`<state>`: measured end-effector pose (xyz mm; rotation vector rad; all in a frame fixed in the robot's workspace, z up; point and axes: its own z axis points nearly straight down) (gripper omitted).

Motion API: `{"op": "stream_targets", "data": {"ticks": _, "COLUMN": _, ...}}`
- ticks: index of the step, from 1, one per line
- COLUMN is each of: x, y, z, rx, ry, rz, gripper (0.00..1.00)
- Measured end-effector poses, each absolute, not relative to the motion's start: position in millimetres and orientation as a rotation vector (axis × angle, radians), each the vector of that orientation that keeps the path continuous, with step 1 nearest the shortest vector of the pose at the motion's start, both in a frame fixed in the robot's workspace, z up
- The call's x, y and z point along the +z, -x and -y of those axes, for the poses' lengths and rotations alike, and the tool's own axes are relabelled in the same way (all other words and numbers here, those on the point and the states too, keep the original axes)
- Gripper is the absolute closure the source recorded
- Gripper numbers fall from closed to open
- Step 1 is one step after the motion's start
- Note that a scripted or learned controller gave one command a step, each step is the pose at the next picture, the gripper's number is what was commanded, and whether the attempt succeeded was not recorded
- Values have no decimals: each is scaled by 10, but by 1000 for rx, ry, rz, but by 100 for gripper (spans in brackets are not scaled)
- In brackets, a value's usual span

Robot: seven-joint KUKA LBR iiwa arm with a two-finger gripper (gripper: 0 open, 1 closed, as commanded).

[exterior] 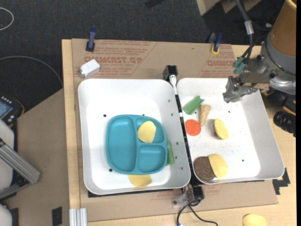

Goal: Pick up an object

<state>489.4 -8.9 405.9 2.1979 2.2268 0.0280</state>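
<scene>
Though near pincer (232, 96), cone (204, 114) tip-down, upright.

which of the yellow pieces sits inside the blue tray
The yellow piece in the blue tray's upper right compartment; another lies on the bin floor below the tray, the rest in the right bin.

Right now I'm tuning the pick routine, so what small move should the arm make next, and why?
Probably slide the claw left and down toward the tan cone. The claw hangs over a bare upper part of the right bin, with nothing between its fingers, and the cone is among the nearest items, lying apart from the green piece.
</scene>
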Motion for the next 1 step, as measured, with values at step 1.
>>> {"op": "stream_targets", "data": {"ticks": 1, "x": 4008, "y": -4791, "z": -629, "rx": 3, "ry": -2212, "rz": -2231, "gripper": 100}}
